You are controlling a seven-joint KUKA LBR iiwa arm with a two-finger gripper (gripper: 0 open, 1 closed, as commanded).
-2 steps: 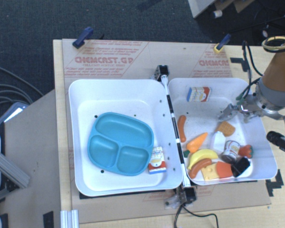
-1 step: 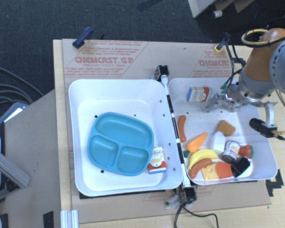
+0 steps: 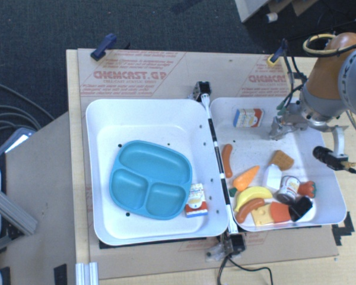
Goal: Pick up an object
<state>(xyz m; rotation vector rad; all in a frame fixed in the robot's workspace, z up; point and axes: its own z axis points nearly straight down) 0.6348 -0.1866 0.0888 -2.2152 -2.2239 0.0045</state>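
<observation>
2 white bins (image 3: 101,159) sit before me; my gripper (image 3: 280,127) hovers in the right one near a small carton (image 3: 248,118), its grip state unclear.

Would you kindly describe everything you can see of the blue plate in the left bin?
The blue plate is a light blue tray of what looks like smooth plastic, with rounded corners and three sunken compartments: one long section across the far side and two smaller ones nearer the camera. It lies flat and slightly turned on the floor of the left bin. A small carton sits against its right near corner. The compartments hold nothing.
</observation>
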